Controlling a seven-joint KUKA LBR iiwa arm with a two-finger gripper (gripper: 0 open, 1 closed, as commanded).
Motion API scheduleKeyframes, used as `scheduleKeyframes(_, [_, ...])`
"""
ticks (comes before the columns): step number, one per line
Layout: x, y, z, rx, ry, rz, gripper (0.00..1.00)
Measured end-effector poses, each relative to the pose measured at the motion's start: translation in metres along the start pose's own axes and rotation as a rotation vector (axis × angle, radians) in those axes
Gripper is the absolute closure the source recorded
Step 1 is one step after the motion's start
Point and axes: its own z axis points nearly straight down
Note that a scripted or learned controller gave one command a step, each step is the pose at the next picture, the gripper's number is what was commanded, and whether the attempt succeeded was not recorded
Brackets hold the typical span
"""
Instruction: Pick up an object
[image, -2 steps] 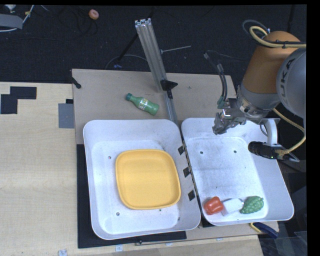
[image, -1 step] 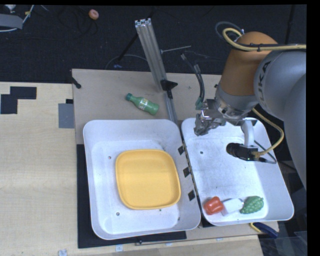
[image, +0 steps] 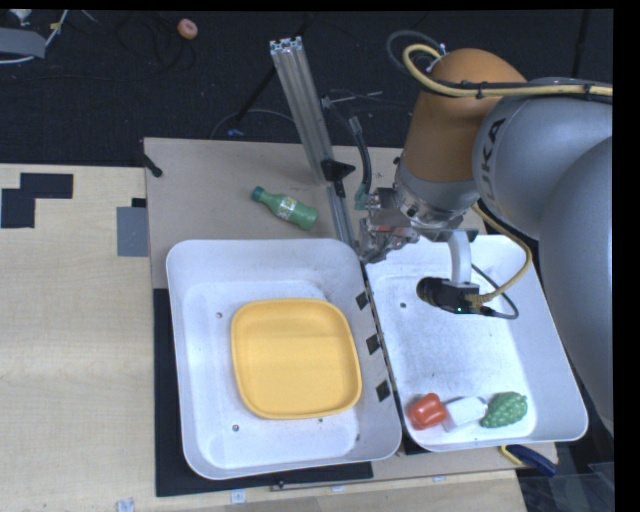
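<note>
Orange-banded arm's gripper (image: 383, 237) at your right bin's (image: 560, 400) far-left corner, finger state unclear; toys well below it.

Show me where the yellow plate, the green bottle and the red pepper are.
yellow plate (image: 295, 357): camera view, its flat centre.
green bottle (image: 286, 207): camera view, mid-body.
red pepper (image: 427, 410): camera view, middle of its red body.

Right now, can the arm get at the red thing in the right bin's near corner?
Probably yes. The red object lies uncovered in the right bin, touching only a white piece, and bare floor lies between it and the pincer.
</note>
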Motion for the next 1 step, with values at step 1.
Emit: scheduleKeyframes(1, [0.056, 0.0017, -0.0098, 0.001, 0.0, 0.0, 1.0])
